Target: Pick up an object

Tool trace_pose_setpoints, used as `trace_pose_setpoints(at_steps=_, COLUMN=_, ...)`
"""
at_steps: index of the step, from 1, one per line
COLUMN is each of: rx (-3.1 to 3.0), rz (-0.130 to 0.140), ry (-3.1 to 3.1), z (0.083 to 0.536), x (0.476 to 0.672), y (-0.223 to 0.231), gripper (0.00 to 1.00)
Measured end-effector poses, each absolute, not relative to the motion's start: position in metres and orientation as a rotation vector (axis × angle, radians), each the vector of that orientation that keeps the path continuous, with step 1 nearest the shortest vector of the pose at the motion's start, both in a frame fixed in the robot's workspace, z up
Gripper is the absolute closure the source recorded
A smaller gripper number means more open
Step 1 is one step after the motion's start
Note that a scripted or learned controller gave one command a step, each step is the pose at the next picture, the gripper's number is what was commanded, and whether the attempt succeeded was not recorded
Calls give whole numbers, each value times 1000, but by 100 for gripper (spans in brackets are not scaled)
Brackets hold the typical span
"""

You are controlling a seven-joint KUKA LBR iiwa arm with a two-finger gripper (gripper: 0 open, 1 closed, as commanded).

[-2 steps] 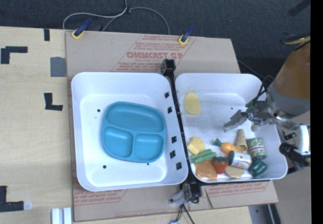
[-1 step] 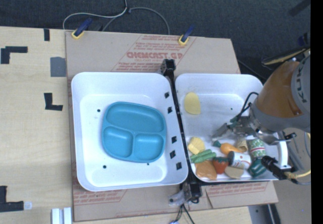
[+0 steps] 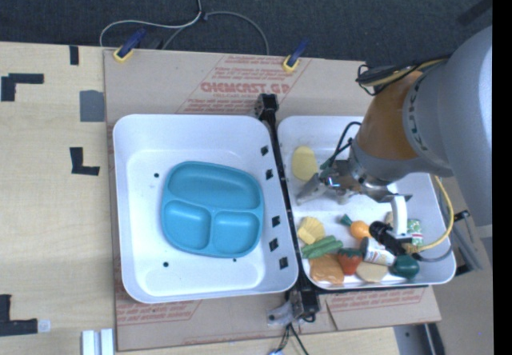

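1. Across the bench (image 3: pixel 48 185), a cardboard sheet carries two shallow white bins side by side, with the grey arm (image 3: pixel 448 105) and its orange band reaching over the right one.
2. Left bin (image 3: pixel 132 145): it holds a blue divided tray (image 3: pixel 212 209), lying flat near its middle and well apart from the arm.
3. Right bin (image 3: pixel 444 261): the loose items sit here, mostly crowded along the near wall.
4. Pincer (image 3: pixel 320 185): it is low in the right bin, pointing toward the divider between the bins. Whether the two fingers are apart or together cannot be told, and nothing is visibly held between them.
5. Pale yellow round piece (image 3: pixel 304 162): it lies just beside the pincer tip, close to the divider, and looks like the likeliest target.
6. Smaller yellow piece (image 3: pixel 310 229), green pod (image 3: pixel 322 247), orange piece (image 3: pixel 360 229), brown bun-like item (image 3: pixel 326 269), red piece (image 3: pixel 349 263) and dark green piece (image 3: pixel 406 267) cluster near the front.
7. Risks, as judgement: the round piece sits so near the wall that one finger may strike the divider, or the rounded surface may squirt out sideways on closing. A slight offset would leave the pincer closing on nothing.
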State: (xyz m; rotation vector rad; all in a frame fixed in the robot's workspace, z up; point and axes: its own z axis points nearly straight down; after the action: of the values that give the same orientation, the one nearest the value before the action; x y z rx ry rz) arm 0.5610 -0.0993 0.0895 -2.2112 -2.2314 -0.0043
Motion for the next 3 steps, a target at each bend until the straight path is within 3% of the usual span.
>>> trace_pose_setpoints(at_steps=1, rx=-2227, rz=-7, ry=-2225, z=87, x=519, y=-138, gripper=0)
trace_pose_setpoints(at_steps=2, rx=-2216, rz=-4, ry=-2229, z=103, x=562, y=-98, gripper=0)
trace_pose_setpoints(at_steps=3, rx=-2218, rz=-2, ry=-2226, z=90, x=619, y=-96, gripper=0)
